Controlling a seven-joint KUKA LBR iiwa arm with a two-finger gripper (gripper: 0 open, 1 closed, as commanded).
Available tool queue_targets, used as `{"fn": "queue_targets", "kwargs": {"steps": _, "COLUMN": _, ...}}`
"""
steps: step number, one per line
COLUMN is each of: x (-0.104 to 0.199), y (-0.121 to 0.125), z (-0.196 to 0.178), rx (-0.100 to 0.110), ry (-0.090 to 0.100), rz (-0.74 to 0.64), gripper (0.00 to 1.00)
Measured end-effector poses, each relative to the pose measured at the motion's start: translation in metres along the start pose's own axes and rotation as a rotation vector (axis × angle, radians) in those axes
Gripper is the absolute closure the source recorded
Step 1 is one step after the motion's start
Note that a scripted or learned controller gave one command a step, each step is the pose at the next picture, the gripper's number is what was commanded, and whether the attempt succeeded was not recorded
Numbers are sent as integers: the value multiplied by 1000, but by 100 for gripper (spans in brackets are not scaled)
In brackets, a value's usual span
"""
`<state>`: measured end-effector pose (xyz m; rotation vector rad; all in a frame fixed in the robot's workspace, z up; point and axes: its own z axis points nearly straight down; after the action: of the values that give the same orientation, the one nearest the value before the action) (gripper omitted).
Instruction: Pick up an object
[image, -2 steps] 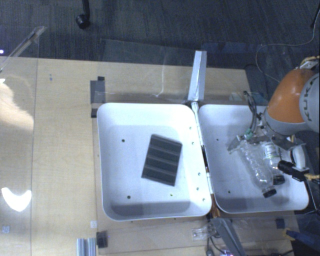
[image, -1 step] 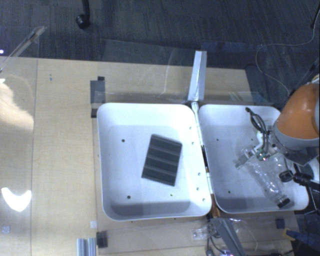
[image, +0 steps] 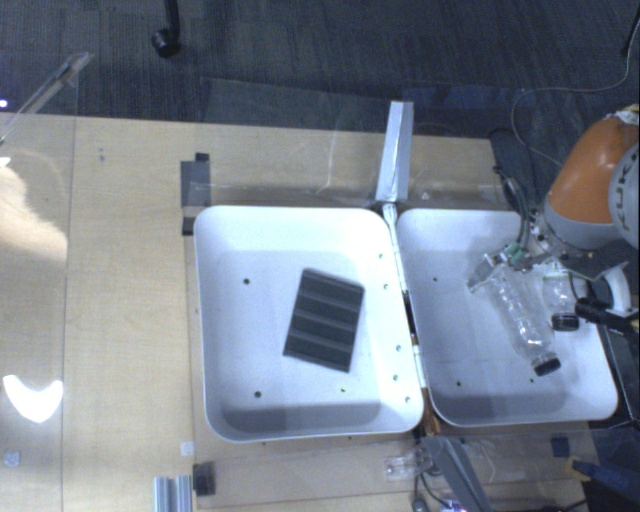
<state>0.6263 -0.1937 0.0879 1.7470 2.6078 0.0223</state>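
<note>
A dark grey ribbed rectangular block lies flat, slightly tilted, in the middle of the left bin. In the right bin a clear plastic bottle lies on its side, its black cap pointing toward the near right corner. My gripper hangs over the right bin at the bottle's far end, right above or touching it. The arm's orange band shows behind it at the right edge. Nothing is visibly lifted off the bin floor.
A metal divider bar rises between the bins at the back. Cables and black fittings crowd the right bin's right rim. The wooden bench stretches to the left.
</note>
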Motion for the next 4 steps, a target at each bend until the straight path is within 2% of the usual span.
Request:
{"fn": "queue_targets", "kwargs": {"steps": 1, "x": 11, "y": -40, "z": -2, "rx": 1, "ry": -5, "rz": -49, "gripper": 0}}
{"fn": "queue_targets", "kwargs": {"steps": 2, "x": 22, "y": -66, "z": -4, "rx": -6, "ry": -11, "rz": -235, "gripper": 0}}
{"fn": "queue_targets", "kwargs": {"steps": 3, "x": 75, "y": -2, "z": -1, "rx": 0, "ry": -12, "rz": -157, "gripper": 0}}
{"fn": "queue_targets", "kwargs": {"steps": 4, "x": 84, "y": 65, "z": 1, "rx": 10, "ry": -11, "rz": -170, "gripper": 0}}
